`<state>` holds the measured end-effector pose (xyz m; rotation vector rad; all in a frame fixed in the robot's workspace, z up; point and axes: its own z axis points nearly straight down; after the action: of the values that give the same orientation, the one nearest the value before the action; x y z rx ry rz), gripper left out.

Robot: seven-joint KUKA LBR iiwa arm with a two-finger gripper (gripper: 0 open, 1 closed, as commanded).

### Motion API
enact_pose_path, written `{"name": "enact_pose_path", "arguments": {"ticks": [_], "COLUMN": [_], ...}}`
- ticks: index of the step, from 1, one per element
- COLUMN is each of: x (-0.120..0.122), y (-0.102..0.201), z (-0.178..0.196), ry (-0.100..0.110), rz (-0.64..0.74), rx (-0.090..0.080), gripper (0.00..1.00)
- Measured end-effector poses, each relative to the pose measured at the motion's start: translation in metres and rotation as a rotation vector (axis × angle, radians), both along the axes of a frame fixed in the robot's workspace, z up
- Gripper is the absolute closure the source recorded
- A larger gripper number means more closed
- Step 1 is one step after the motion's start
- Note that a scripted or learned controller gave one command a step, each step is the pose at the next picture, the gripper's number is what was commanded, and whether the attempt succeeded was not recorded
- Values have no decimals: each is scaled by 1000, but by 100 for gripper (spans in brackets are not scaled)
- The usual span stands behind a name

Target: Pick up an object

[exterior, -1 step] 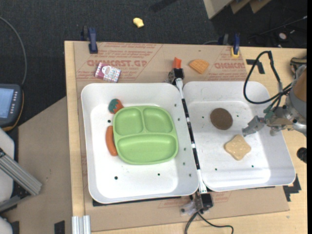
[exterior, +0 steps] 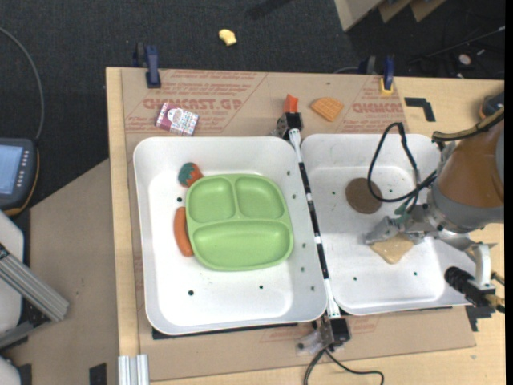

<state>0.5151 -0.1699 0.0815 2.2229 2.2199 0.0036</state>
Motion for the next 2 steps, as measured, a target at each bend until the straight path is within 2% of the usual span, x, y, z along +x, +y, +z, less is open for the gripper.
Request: {"name": "enact_pose_path", "arguments": {"ticks": [1, 2], "x": [2, 1], "y": [-3, -3], "z": [16, 16], "ry": [-8, -7], "rz": [0, 0], "rx": [-7, -6], "gripper": [100, 0]}}
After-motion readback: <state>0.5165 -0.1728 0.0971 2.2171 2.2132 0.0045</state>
